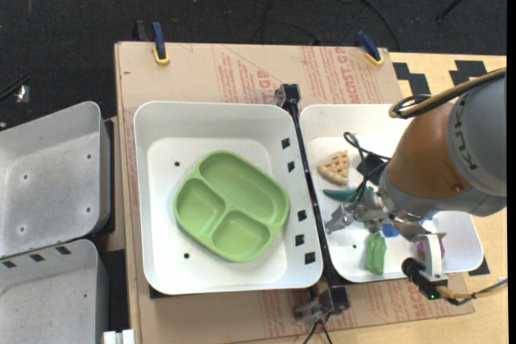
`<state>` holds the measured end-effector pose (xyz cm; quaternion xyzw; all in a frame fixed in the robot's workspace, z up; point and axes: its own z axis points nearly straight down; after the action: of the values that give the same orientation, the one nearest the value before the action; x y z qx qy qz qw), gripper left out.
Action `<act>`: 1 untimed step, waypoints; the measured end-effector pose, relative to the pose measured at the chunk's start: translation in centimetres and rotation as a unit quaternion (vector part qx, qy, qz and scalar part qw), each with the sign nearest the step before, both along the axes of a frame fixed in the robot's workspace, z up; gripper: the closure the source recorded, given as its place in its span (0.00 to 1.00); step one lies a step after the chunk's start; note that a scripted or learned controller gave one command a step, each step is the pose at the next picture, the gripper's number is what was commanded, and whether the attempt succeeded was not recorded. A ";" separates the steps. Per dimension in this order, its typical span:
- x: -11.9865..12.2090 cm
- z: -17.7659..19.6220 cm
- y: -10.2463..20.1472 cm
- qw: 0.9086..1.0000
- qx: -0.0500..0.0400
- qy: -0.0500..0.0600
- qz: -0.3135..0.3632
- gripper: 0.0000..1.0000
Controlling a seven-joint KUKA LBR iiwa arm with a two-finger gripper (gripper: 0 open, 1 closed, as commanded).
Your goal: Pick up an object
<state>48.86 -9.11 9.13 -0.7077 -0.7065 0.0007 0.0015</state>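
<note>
Camera view from above shows the gripper [348, 213] low inside the right bin [463, 250], near that bin's left wall. Its metal fingers [337, 219] look spread apart, with nothing visibly between them, though the wrist and cables crowd the spot and the tips are small. One fingertip sits close to a dark teal piece [342, 194] lying on the bin floor; whether they touch is not clear. Just below the gripper a green block [375, 254] lies on the white floor, oblong and matte, tilted slightly. Further back in the same bin rests a pizza slice toy [334, 166], a tan wedge with reddish dots, apart from the fingers. A small blue bit [390, 230] peeks out beside the wrist, mostly hidden.

The arm [455, 153] comes in from the right, grey and rounded, with a glossy orange band above the wrist and black cables looping over it.

The left bin [161, 133] is a smooth white shallow tub with rounded corners. In it lies a green plate [231, 206], pale plastic, oval, split into three compartments, turned at an angle. Both bins sit on a cardboard sheet [234, 68] held by clamps.
</note>
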 end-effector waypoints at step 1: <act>0.0 1.0 0.0 1.000 0.000 -0.001 -0.001 1.00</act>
<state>48.90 -9.11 10.18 -0.7083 -0.7059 0.0002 0.0011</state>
